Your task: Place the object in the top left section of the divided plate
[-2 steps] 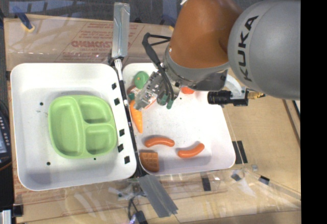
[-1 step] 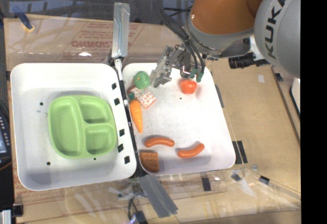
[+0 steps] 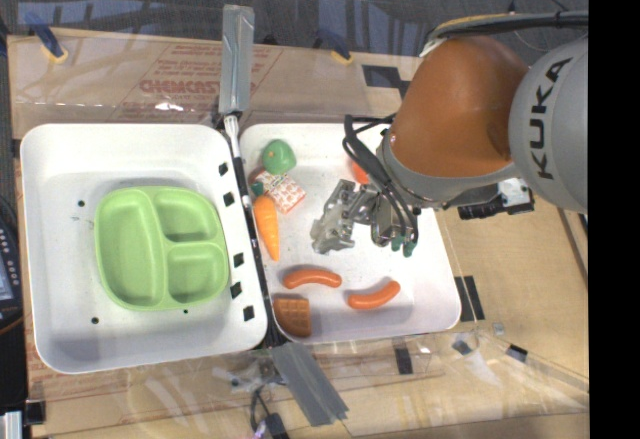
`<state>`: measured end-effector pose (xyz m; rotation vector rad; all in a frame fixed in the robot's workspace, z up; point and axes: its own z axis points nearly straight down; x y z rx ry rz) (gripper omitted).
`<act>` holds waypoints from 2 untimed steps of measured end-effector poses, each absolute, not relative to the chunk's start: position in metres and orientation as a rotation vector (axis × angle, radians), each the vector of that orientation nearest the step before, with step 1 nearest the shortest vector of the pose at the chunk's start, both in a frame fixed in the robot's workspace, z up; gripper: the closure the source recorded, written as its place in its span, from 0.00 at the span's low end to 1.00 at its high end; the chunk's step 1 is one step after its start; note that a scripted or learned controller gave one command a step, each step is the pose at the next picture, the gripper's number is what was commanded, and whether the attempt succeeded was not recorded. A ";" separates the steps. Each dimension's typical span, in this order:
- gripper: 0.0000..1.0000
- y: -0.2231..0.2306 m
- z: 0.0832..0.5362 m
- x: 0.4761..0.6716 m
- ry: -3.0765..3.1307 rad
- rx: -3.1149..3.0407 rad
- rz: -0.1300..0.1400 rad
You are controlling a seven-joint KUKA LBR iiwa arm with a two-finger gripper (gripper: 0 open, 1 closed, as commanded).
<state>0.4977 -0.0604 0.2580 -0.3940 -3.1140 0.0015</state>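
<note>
A green divided plate [image 3: 160,247] lies in the left white bin [image 3: 60,157]. Toy food is spread over the right bin [image 3: 435,287]: a green vegetable [image 3: 278,155], a small red-and-white piece [image 3: 288,193], an orange carrot [image 3: 267,227], two sausages [image 3: 311,278] [image 3: 373,295] and a brown piece [image 3: 292,315] at the front edge. My gripper [image 3: 335,219] hangs over the middle of the right bin, to the right of the carrot and above the sausages. It is open and nothing shows between its fingers. A red item [image 3: 356,170] is partly hidden behind the wrist.
A raised divider [image 3: 243,227] with black clips separates the two bins. The arm's orange band [image 3: 455,107] and cables cover the right bin's back right corner. Bare white floor surrounds the plate in the left bin.
</note>
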 end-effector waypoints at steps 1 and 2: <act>1.00 -0.009 0.240 0.557 -3.126 -0.314 0.000; 1.00 -0.051 0.253 0.477 -3.113 -0.426 0.002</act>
